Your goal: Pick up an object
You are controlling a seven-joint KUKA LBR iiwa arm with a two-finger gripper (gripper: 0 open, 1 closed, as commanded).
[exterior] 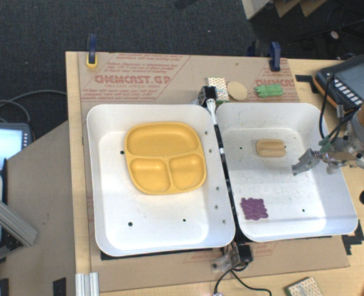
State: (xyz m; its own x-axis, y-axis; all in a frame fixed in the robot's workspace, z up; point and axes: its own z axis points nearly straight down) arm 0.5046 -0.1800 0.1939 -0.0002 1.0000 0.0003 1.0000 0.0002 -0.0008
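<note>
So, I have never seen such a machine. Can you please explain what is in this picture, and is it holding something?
One camera looks down at a slant on a bench with two white bins. The grey arm is a robot reaching in from the right; its gripper hangs over the right bin, nothing visibly held. That bin has a tan block and a purple patch. The left bin holds a yellow divided tray. Behind the bins lie a round tan piece and a green piece.

Red "CHEMCAST GP" print on the bench's protective sheet (132, 79)
</note>
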